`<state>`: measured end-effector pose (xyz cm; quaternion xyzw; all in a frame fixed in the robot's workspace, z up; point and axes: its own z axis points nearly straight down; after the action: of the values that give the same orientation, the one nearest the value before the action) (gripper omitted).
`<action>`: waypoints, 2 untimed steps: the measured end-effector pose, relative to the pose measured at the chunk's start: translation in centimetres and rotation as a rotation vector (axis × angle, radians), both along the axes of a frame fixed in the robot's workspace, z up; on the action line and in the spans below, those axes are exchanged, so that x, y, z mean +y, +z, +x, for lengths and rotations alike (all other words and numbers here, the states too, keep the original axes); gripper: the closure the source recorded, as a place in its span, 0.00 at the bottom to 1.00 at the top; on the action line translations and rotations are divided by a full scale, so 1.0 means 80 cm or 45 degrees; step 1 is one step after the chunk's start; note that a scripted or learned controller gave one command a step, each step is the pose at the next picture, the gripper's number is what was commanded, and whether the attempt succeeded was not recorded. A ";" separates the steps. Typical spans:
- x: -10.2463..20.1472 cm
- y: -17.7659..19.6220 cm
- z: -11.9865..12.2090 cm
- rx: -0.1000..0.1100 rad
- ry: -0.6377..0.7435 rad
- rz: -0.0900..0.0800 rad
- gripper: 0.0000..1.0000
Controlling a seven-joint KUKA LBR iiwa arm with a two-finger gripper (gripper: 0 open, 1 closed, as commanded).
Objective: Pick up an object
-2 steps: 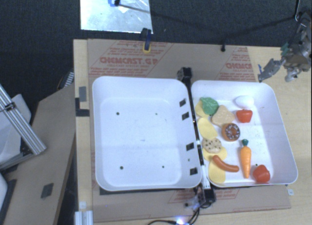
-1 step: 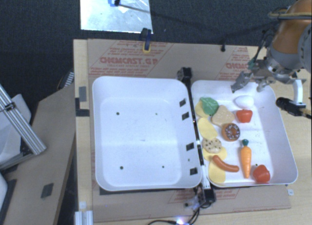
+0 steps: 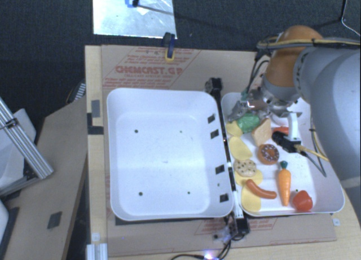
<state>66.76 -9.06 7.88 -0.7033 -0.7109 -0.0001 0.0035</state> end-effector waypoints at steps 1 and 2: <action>0.011 0.008 -0.028 -0.007 -0.011 -0.006 0.00; 0.010 0.024 -0.025 -0.015 -0.009 -0.007 1.00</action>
<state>64.77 -8.26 9.77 -0.7059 -0.7083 -0.0024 -0.0026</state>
